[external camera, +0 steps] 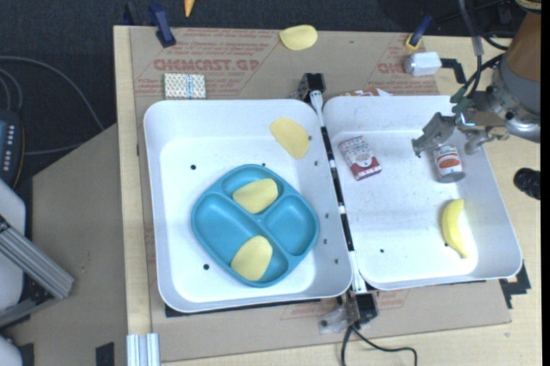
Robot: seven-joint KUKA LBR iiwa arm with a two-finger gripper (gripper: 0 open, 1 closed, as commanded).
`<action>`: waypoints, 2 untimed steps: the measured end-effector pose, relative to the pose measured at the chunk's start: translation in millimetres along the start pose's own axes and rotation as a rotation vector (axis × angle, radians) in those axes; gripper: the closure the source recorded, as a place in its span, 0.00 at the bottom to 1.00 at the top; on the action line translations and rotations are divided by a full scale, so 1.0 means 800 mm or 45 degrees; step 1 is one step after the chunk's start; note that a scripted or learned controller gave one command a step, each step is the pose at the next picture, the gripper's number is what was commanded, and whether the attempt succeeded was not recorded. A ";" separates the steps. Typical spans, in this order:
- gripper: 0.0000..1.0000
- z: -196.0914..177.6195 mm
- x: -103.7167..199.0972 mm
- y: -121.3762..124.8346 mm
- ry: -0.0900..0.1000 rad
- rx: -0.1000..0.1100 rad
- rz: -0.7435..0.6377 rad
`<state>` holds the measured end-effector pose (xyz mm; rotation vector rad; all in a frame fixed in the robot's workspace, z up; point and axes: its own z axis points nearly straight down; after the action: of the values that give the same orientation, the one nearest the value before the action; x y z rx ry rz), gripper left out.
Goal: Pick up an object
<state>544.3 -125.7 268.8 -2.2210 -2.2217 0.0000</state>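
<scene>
My gripper (451, 139) hangs over the upper right part of the right bin (404, 270), fingers spread open. A small red and white can (448, 163) lies on the bin floor just below and between the fingertips, and nothing is lifted. A yellow banana (454, 227) lies nearer the front of the same bin. A red and white carton (360, 158) rests at that bin's left side.
The left bin (172, 175) holds a blue divided plate (222, 222) with two yellow pieces (255, 195), plus a loose yellow piece (290, 137). On the bench behind lie another yellow piece (298, 37), a patterned packet (185, 85), a white block (423, 63) and blue clips (161, 25).
</scene>
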 end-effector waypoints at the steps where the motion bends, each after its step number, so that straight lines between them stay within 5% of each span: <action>1: 0.00 0.076 -0.076 0.055 -0.002 -0.001 0.001; 2: 0.00 0.139 -0.120 0.118 -0.002 -0.001 0.000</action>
<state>638.3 -221.6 157.8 -2.2221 -2.2227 0.0009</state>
